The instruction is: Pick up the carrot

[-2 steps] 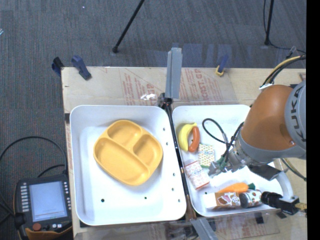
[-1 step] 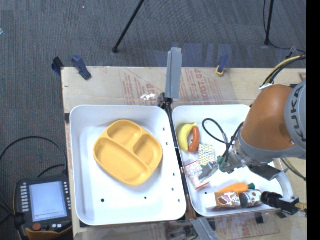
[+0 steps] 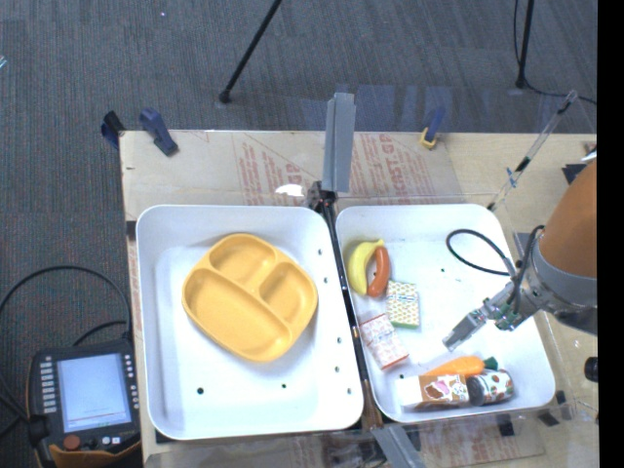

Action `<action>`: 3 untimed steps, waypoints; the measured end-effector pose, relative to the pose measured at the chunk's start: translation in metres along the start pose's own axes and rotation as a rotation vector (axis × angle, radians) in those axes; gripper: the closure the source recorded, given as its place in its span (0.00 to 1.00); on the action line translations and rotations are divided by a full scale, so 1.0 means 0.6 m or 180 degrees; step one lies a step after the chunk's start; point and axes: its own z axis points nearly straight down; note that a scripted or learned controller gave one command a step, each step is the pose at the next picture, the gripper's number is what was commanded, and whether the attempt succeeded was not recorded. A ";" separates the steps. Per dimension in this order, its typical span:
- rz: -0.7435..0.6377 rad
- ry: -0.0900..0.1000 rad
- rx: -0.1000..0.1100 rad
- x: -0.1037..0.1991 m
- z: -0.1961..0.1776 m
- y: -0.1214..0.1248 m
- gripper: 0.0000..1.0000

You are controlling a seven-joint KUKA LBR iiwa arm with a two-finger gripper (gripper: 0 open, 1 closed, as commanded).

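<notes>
Nearest me, the right bin point(image 3: 507, 232) holds the carrot point(image 3: 455, 367) by its front wall, touching a brown bottle point(image 3: 466, 388). The left bin point(image 3: 156, 261) carries a yellow plate point(image 3: 250, 295); beyond lies grey carpet point(image 3: 146, 47). My gripper point(image 3: 460, 335) hangs just above the carrot, its grip impossible to judge.

Orange carrot point(image 3: 456, 366); yellow divided plate point(image 3: 251, 296); white bins point(image 3: 156, 261).

Pincer point(image 3: 460, 335) hovers above carrot point(image 3: 456, 367) in rt bin point(image 3: 429, 218), yellow plate point(image 3: 251, 295) in left.
</notes>
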 end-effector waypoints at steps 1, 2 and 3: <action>-0.0209 -0.0003 -0.0027 -0.069 0.199 -0.029 0.00; -0.0196 0.0006 -0.0024 -0.070 0.185 -0.029 1.00; 0.0123 0.0002 0.0001 -0.023 0.037 -0.010 1.00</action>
